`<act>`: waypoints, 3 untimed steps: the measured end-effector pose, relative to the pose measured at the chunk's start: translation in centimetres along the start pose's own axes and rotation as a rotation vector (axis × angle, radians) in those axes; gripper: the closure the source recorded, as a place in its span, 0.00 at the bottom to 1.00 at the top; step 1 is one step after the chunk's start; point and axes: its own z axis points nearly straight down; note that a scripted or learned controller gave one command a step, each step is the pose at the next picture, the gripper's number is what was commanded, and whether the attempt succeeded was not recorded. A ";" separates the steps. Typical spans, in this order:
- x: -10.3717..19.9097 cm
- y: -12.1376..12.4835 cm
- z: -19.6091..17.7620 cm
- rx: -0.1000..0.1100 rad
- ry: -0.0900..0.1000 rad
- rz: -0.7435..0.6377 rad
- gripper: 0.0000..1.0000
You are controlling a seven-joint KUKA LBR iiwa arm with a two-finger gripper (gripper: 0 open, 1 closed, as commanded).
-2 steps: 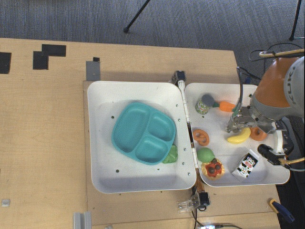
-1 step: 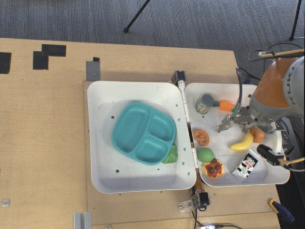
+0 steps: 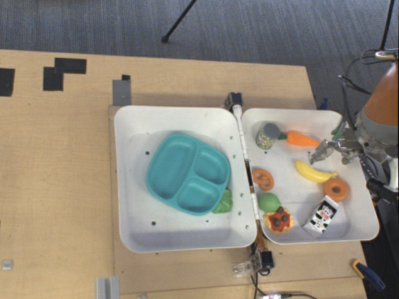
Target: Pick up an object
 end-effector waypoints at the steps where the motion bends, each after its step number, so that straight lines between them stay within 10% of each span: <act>1: 7.2 7.7 4.9 0.004 0.004 -0.003 0.00; 2: 5.0 -0.2 4.9 0.000 0.001 0.000 0.00; 3: 5.1 0.0 3.7 -0.007 0.000 -0.002 1.00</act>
